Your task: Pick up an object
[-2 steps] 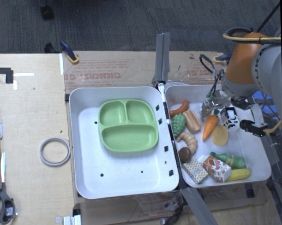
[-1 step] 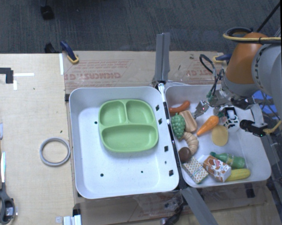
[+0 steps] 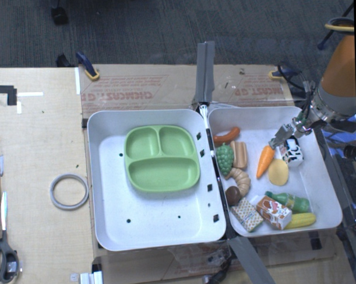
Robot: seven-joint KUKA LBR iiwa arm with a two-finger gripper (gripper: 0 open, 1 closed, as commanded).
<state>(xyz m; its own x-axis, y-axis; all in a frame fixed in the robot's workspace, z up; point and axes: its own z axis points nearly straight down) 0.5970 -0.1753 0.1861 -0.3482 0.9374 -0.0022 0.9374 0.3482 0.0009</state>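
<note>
A grey arm with an orange band reaches in from the right, angled down over the upper right part of the right bin (image 3: pixel 328 180), its tool (image 3: pixel 286 139) low over a small black-and-white toy (image 3: pixel 292 151); whether the tool is open or gripping anything cannot be told. Just beside the toy lie a carrot (image 3: pixel 264 160) and a pale yellow piece (image 3: pixel 278 172). The left bin (image 3: pixel 104 187) on the table holds a green divided plate (image 3: pixel 162 157).

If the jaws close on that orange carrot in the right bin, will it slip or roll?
The tapered orange toy carrot looks like smooth plastic, so it may slip toward its narrow tip. Its round body lies free on the white right bin floor, so a nudge would probably roll it. Likely light and stiff.
</note>
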